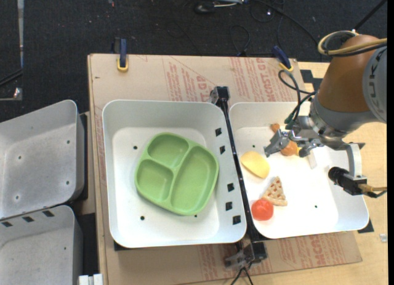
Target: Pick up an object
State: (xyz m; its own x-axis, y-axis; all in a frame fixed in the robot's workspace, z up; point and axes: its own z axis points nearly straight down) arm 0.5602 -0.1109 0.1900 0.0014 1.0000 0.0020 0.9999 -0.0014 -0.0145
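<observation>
Here, the left bin (117, 173) holds a green divided plate (176, 173). In the right bin (345, 216) lie a yellow piece (255, 164), a waffle-like wedge (276, 192) and, just below it, a red ball (263, 209). The gripper (290, 144) hangs low over the bin's upper part, fingers spread either side of a small orange item (288, 149); whether they pinch it cannot be told.

Red print runs across the cardboard sheet (184, 68) under the bins, up and left of the gripper (289, 144), but it sits mirrored and partly covered, too broken to read. On the arm (354, 74) just above the gripper, pale letters, perhaps "UK", cut by the frame edge.
</observation>
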